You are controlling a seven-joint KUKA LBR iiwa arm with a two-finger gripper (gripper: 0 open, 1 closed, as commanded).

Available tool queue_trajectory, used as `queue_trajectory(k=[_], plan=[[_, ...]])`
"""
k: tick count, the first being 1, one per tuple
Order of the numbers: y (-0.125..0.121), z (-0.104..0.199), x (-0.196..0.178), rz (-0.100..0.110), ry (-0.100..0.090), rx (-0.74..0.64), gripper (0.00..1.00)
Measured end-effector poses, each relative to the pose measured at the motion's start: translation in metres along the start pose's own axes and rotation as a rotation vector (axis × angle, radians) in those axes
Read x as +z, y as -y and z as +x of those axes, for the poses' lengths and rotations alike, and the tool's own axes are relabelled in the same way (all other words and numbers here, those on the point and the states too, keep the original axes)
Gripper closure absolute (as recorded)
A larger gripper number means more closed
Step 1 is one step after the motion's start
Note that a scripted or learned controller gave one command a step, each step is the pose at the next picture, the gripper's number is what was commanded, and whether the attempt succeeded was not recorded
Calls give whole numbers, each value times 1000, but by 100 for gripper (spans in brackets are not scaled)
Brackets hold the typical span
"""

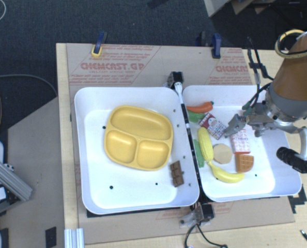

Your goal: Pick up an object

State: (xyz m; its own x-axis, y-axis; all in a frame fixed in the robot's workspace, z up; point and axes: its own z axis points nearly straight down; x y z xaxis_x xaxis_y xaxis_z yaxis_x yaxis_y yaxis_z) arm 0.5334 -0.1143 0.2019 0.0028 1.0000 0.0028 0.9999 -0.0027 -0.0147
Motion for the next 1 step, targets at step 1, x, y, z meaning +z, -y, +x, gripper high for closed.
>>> queue_trajectory(k=[1], plan=[[-3,0,-7,-14,2,-3,0]])
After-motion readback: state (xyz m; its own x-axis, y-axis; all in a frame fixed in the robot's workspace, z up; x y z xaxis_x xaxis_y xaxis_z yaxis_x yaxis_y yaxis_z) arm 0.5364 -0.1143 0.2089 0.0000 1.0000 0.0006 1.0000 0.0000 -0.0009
